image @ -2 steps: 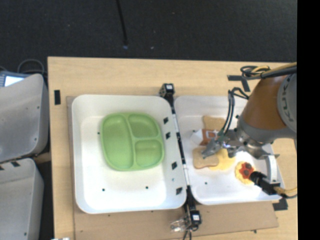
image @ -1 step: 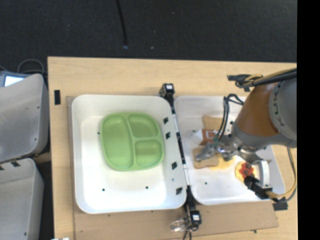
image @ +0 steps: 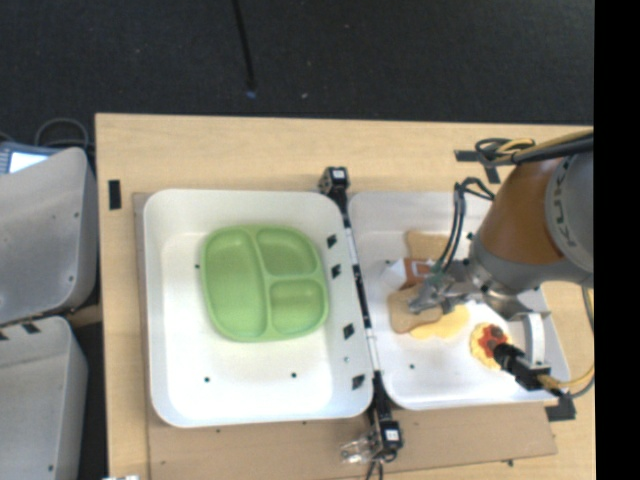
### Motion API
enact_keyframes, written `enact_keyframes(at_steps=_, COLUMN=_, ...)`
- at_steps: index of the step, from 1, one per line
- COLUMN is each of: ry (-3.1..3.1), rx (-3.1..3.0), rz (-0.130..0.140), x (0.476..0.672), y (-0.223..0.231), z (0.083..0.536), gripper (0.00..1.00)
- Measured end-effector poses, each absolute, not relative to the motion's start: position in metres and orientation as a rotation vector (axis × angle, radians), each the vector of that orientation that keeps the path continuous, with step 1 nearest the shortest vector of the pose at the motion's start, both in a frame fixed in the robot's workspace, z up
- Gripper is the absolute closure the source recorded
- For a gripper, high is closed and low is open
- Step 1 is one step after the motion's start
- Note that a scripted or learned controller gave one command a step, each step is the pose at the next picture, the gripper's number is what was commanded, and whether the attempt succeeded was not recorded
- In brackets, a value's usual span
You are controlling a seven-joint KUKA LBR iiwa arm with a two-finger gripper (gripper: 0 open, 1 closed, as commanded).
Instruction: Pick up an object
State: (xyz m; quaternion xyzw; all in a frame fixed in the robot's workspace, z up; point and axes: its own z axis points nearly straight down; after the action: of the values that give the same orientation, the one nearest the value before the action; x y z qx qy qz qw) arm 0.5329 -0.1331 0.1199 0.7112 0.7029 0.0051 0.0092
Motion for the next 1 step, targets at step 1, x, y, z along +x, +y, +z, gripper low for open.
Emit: enact_keyframes(at_steps=1, ry=2.21, rx=2.225, rz=0.005, x=0.5266, y=-0.1393, z=0.1692, gripper=1.0)
